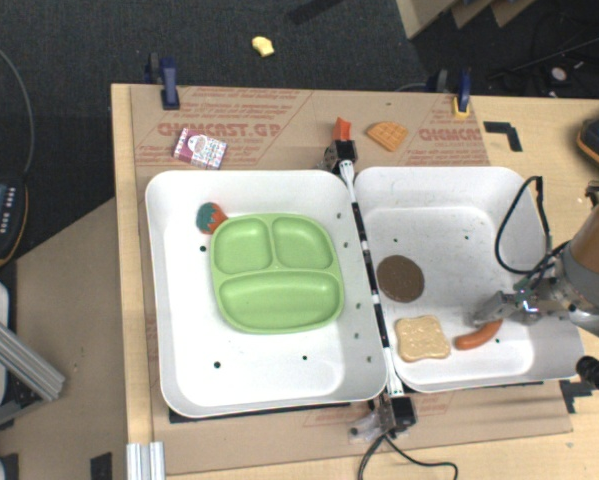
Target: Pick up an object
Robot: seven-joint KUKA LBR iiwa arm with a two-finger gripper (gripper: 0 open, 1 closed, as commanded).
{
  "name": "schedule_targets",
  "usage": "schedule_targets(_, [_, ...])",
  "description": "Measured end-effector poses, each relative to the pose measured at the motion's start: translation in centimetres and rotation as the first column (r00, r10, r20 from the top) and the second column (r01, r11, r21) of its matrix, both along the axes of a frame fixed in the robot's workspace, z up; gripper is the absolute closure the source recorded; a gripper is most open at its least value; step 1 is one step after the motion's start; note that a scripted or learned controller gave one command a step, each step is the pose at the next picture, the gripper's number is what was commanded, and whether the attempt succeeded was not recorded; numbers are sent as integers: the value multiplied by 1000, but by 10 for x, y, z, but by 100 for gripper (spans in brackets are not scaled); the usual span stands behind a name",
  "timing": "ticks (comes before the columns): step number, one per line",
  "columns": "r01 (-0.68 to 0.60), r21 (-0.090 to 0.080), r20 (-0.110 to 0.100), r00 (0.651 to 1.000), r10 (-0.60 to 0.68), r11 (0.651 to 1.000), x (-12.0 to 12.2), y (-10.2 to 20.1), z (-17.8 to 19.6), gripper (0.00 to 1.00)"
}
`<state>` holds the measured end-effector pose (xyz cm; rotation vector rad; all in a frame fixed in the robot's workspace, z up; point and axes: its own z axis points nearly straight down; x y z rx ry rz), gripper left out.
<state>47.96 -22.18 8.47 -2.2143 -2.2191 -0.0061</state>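
In the right bin lie a red-orange sausage, a slice of toast and a round brown disc. My gripper reaches in from the right and hangs low, just above the sausage's right end, touching or nearly touching it. Nothing is lifted off the bin floor. The left bin holds a green divided plate and a small red and teal object at the plate's upper left corner.
A black cable loops over the right bin from the arm. Behind the bins on the bench lie a waffle-like cracker, a pink packet and a small orange piece. A yellow item lies on the floor.
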Motion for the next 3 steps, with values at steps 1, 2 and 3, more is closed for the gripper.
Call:
schedule_targets(1, [-1,-9,5,1000,1,1000,25,8,0,0])
schedule_targets(2, [-8,-12,19,1000,8,1000,180,30,22,0])
schedule_targets(3, [5,-4,-6,1000,-5,1000,89,39,-2,0])
